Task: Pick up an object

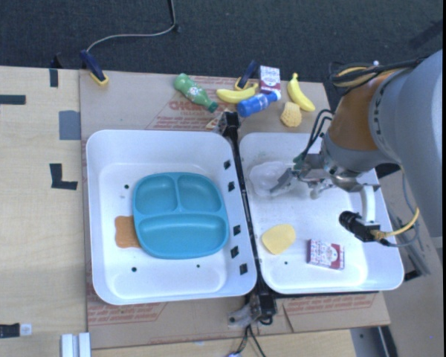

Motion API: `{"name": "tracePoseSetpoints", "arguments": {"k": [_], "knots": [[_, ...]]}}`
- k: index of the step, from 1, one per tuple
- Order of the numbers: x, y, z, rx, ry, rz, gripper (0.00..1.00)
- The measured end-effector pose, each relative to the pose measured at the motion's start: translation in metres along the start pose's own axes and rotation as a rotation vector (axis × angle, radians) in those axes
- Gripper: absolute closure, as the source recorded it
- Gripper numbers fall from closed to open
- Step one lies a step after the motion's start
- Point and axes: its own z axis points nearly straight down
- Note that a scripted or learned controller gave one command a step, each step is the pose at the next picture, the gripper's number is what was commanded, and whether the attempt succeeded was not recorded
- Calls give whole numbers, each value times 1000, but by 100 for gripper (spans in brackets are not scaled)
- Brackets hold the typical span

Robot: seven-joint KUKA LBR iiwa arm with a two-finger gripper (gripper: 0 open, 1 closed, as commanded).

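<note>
Objects for picking lie in the right shallow white bin (pixel 372 277): we see a yellow rounded sponge-like piece (pixel 279 238) near its front left and a small red-and-white carton (pixel 325 254) just to the right of it. We find the gripper (pixel 301 184) over the rear half of this bin, its fingers spread apart with nothing between them, above a faint clear plastic item (pixel 266 175). In the left shallow white bin (pixel 104 199) rests a blue divided plastic tray (pixel 181 214), with an orange flat piece (pixel 125 231) tucked beside its left edge. Behind the bins, on the desk (pixel 22 199), we see a green bottle (pixel 195 92), two yellow toy bananas (pixel 236 94), a blue bottle (pixel 256 104) and a small pink-and-white carton (pixel 270 76).
</note>
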Motion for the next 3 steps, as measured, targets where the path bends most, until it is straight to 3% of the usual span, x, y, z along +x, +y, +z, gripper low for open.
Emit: {"name": "tracePoseSetpoints", "arguments": {"k": [1,2,3], "knots": [[-17,-30,37,-1,1,0,0],[79,53,-62,-1,2,-3,0],[81,-42,-61,3,1,0,0]]}}
